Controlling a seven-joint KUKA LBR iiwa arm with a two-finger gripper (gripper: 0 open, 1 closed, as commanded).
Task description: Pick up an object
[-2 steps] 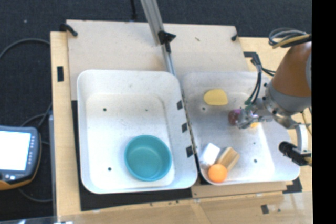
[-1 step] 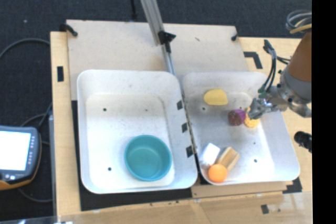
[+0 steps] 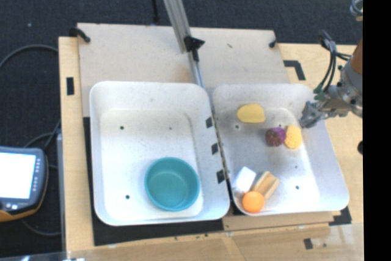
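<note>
Seen from the overhead camera, the right bin serves as landmark. Inside it, a yellow lemon-shaped piece lies toward the far side, a purple object sits near the middle touching a small yellow object, and at the near edge a white block, a tan block and an orange ball cluster together. Over that bin's far right rim, the gripper hangs with nothing between its tips; whether it stands apart or together, I cannot tell. Left of it, the left bin holds a teal bowl.
</note>
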